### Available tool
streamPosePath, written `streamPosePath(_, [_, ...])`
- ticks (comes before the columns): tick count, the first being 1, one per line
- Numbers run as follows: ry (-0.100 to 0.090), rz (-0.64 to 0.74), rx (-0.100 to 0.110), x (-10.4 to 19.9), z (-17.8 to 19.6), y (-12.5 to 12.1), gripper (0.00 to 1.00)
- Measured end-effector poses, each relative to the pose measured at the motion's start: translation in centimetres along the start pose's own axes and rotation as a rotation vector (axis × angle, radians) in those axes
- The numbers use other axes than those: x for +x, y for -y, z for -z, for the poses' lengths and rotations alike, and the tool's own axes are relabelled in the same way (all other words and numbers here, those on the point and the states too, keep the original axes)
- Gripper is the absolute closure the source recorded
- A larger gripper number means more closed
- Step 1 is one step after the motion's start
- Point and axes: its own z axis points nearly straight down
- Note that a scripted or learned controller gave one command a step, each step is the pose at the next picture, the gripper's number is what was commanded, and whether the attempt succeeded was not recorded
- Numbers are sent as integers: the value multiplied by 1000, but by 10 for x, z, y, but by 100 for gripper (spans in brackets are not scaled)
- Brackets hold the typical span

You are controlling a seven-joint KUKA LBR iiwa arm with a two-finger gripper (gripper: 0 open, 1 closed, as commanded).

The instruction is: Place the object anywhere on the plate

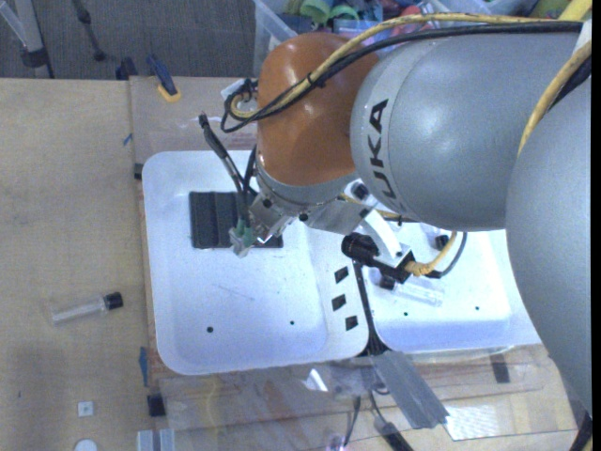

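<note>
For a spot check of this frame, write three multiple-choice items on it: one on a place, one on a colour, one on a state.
1. Where does the dark flat pad lie?
A. In the left bin
B. In the right bin
C. On the bench outside the bins

2. What colour is the band above the arm's wrist?
A. Blue
B. Orange
C. Green

3. How does the small tube with a black cap rest?
A. Standing upright in a bin
B. Lying flat on the bench left of the bins
C. Leaning against the crate of toys

Key: 1 A, the pad sits on the floor of the left bin, beside the pincer. 2 B, the band is plainly orange. 3 B, the tube lies on its side on the bare bench.
</note>
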Motion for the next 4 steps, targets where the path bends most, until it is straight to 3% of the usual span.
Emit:
streamPosePath(1, [1, -320, 0, -61, 19, -59, 100])
streamPosePath(2, [0, -681, 2, -89, 119, -68, 100])
streamPosePath(3, [-1, -600, 5, -33, -3, -42, 100])
streamPosePath(4, [1, -1070, 3, -93, 107, -61, 100])
